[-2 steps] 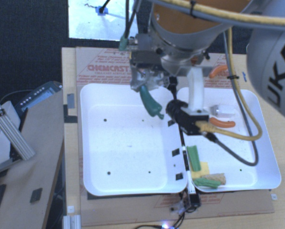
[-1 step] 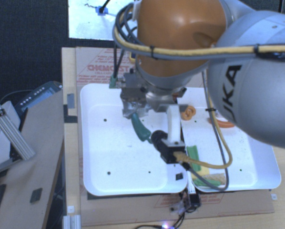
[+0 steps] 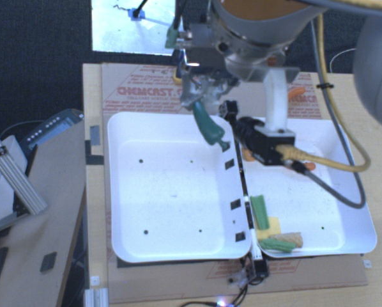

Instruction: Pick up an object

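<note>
My gripper point(image 3: 199, 103) hangs over the far right corner of the left bin point(image 3: 165, 197), just left of the divider between the bins. Its fingers are shut on the top end of a dark green, elongated object point(image 3: 210, 128). The object dangles down and to the right from the fingers, above the bin floor. In the right bin point(image 3: 335, 219) lie a light green stick point(image 3: 259, 211), a yellow piece point(image 3: 272, 226) and a green and tan item point(image 3: 282, 242), all near the front left corner.
A black box with a yellow cable point(image 3: 267, 147) hangs from the arm over the right bin's far left part. A small orange item point(image 3: 308, 166) lies beside it. The brown cardboard point(image 3: 140, 88) lies behind the bins.
</note>
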Tool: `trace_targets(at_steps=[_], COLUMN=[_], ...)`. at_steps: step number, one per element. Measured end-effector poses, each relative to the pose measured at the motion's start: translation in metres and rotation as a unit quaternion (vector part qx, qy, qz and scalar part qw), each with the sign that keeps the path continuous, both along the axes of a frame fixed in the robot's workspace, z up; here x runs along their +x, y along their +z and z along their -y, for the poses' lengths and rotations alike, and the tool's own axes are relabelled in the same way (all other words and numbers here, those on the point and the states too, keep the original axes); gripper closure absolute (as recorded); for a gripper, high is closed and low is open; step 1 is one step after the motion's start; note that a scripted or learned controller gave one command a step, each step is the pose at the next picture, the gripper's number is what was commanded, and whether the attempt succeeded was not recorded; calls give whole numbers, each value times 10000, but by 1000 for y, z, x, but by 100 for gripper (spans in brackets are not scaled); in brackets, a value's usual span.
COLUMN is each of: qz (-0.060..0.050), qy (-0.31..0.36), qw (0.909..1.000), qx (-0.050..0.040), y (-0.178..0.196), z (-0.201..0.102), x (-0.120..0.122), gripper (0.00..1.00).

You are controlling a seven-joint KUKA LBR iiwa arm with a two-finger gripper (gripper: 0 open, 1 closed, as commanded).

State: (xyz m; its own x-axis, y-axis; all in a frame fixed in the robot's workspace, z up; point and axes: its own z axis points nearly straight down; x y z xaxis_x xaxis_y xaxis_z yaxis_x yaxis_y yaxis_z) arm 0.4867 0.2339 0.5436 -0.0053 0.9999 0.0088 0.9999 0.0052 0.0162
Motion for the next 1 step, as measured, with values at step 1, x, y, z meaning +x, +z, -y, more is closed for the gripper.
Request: trace_targets(at_steps=[1], qz=[-77], qy=[-46], qw=[9999], qx=[-50], y=[-27], z=[48], x=[49], gripper=[100])
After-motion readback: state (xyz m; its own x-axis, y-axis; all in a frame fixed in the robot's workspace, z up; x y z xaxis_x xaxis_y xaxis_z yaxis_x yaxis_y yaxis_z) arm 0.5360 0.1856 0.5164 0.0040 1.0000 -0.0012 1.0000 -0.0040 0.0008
